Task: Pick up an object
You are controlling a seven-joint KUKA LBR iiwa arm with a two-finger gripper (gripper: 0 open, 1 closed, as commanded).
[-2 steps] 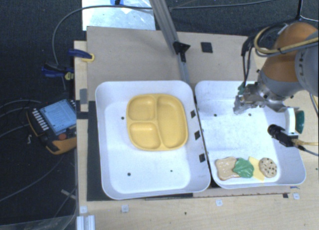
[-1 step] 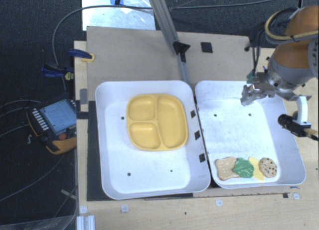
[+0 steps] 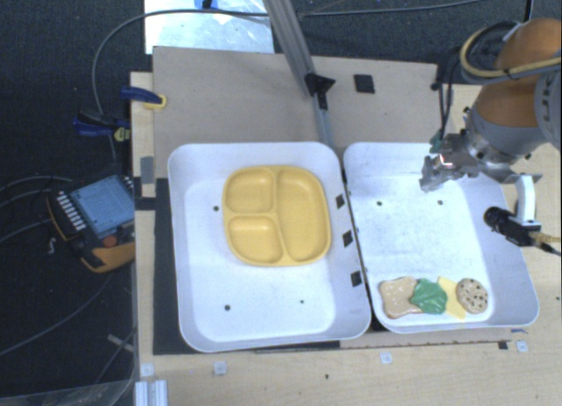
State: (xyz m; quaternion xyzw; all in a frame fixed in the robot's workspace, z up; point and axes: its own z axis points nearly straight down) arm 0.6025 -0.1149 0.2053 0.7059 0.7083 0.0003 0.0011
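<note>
Near edge of right bin [image 3: 527, 308]: row of flat toy food pieces along the front wall. Left to right: toast-shaped tan piece [image 3: 398, 297], green leafy piece [image 3: 430, 296] overlapping its right edge, yellow piece [image 3: 452, 299] partly under the green one, round cookie [image 3: 472, 294] with dark spots touching the yellow piece. All four lie flat on the bin floor, untouched, well apart from the arm.

Left bin [image 3: 189, 308]: yellow divided plate [image 3: 277, 215] with three compartments, sitting about mid-bin, slightly toward the far side. Nothing in the compartments.

Bins sit side by side, touching along the middle, on the brown bench [image 3: 228, 97].

Gripper [image 3: 436, 170] is over the far right part of the right bin, near its far wall, coming in from the right. Grey arm with orange band [image 3: 518, 53] above it. Whether the fingers are spread or pressed together: cannot tell, the wrist body blocks them at this angle. Nothing visible in the grip.

Left of the bench on the dark floor: blue-screened handheld pendant [image 3: 97, 211] with cables. Blue and yellow clamps [image 3: 132, 101] at the bench's far left edge. Grey pole [image 3: 285, 22] slants in from the far side.
</note>
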